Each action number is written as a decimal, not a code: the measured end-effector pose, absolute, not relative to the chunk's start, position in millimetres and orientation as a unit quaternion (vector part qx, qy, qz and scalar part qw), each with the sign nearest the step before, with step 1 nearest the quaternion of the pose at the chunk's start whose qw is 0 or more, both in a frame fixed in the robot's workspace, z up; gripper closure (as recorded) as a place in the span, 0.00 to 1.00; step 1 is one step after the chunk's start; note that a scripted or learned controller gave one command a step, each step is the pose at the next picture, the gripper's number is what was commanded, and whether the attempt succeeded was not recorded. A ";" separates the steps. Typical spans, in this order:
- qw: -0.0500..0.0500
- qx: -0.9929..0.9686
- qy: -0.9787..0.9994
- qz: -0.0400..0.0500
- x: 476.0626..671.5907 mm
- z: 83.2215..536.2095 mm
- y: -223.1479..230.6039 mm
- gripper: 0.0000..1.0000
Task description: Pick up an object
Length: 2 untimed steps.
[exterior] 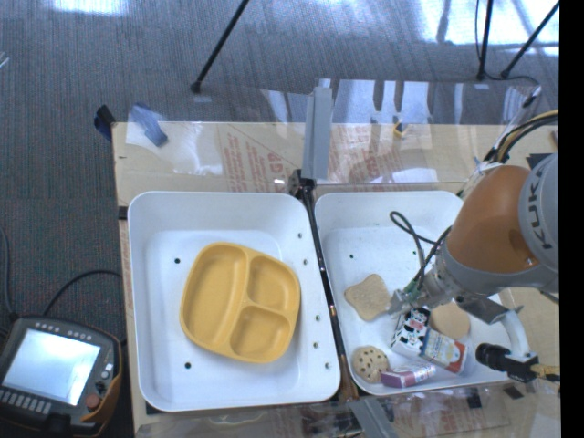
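On the bench's right bin (365,210) I see my gripper (408,301), finger state unreadable, directly above the small milk carton (412,329), whose long axis runs toward the near rim.

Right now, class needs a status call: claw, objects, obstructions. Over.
Claw low in right bin, over milk carton. Toast slice, cookie close by. Yellow divided plate in left bin.

Robotics lab, tripod legs (224,35), teach pendant (57,370)
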State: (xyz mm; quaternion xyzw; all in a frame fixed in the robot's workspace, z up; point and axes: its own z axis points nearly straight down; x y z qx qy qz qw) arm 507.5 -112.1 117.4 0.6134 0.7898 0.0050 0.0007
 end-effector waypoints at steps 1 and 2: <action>0.000 0.655 0.756 0.001 550.4 209.9 -55.3 1.00; -0.003 0.740 0.672 -0.004 571.5 182.2 22.1 1.00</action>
